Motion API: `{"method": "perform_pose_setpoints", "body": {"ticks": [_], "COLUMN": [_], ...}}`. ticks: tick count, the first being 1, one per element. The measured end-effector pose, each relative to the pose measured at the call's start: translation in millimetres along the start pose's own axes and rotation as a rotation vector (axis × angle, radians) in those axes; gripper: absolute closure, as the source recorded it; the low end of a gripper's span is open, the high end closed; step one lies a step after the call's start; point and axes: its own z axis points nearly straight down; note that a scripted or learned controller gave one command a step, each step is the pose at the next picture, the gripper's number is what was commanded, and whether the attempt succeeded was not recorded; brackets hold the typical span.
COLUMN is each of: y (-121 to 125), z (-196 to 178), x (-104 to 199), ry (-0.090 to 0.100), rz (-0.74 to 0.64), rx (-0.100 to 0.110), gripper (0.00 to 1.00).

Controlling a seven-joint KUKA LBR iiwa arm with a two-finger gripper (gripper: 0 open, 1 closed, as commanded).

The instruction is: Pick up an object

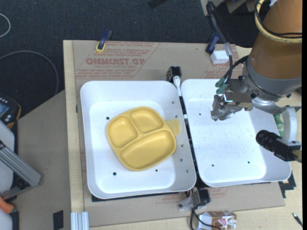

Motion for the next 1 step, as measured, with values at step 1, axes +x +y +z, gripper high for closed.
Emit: {"method": "perform_pose_setpoints", "body": {"ticks": [1], "y": [0.9], "z": [-40.7], "x": [68.7], "ry": [0.001], "rz": [0.0], "rx": [-0.012], "gripper": [1.0]}}
